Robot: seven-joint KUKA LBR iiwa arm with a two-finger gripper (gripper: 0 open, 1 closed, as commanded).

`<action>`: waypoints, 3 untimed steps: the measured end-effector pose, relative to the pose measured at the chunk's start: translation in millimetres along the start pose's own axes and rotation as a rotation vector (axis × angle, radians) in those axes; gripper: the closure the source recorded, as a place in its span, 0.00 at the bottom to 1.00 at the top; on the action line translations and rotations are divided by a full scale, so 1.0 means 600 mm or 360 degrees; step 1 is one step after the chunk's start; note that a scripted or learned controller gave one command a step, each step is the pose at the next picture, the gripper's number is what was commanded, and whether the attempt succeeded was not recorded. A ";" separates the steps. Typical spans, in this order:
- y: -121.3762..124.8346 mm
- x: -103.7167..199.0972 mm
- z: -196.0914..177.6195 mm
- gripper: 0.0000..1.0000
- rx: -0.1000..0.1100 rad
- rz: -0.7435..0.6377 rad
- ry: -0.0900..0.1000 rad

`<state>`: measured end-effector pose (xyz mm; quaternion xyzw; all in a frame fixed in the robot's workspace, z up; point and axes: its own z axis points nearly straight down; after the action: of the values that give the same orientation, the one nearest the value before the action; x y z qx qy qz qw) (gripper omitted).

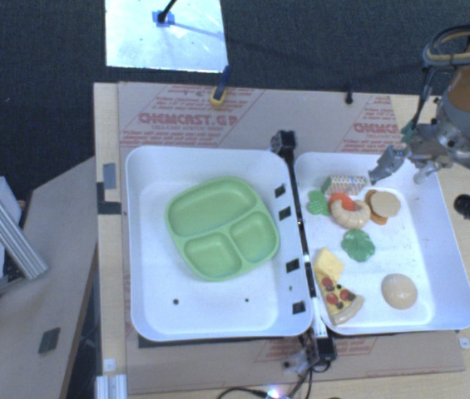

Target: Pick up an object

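Gripper (pixel 403 162), fingers spread and holding nothing, hangs over the right white plastic bin (pixel 451 260) at its far edge, near the round tan bread slice (pixel 383 204). Board beneath the bins reads "CHEMCAST GP" (pixel 186 119).

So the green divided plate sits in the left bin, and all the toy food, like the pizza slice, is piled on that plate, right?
Not quite. The green divided plate does sit in the left bin, but no food is on it. The toy food, including the pizza slice, lies in the right bin, as the camera view shows.
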<state>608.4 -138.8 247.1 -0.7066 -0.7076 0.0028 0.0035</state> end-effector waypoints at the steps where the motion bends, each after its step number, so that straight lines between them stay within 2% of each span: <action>1: 0.003 0.000 -0.010 0.00 -0.0017 -0.0003 -0.0003; 3: 0.011 0.003 0.199 0.00 -0.0009 0.0001 0.0000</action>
<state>613.9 -136.9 127.8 -0.7069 -0.7074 0.0008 0.0015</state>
